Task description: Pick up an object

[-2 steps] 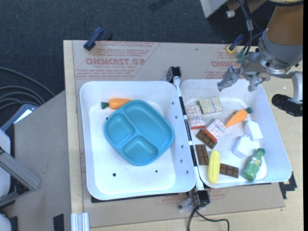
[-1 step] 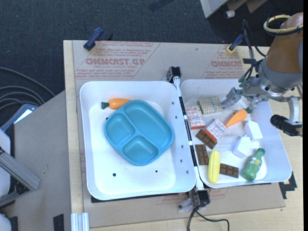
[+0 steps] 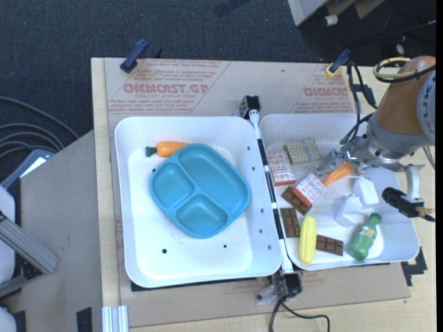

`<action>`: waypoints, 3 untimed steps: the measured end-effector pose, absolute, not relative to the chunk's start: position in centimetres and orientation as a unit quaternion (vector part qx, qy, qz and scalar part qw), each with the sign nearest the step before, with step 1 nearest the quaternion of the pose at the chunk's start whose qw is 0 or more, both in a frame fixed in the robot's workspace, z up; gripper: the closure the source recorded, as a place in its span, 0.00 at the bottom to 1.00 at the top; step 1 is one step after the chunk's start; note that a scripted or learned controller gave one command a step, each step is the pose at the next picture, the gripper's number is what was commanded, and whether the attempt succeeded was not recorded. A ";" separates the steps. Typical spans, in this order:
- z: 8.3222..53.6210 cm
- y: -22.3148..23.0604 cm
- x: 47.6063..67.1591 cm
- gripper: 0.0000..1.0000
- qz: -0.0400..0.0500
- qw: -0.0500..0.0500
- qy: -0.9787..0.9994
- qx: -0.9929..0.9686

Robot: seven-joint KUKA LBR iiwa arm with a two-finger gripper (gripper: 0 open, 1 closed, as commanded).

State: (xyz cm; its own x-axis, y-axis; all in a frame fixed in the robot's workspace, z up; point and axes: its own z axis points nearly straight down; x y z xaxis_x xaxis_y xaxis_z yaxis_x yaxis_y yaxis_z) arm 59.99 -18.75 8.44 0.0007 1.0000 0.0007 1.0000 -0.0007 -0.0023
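The grey arm with its orange band reaches in from the right over the right bin. Its gripper hangs low over the bin's upper middle, right at a small orange piece. I cannot make out whether that piece is held or only lies beside the gripper. Around it lie a patterned box, a red-and-white packet, an orange-and-white packet, chocolate bars, a yellow piece, a green bottle and white pieces.
The left bin bears a blue divided plate and a carrot at its upper left. A black clamp rail separates the bins. Cables trail down along the arm. A black part of the arm juts over the right bin's right side.
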 end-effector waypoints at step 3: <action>18.5 -6.8 62.5 1.00 -0.001 0.000 -0.708 -0.707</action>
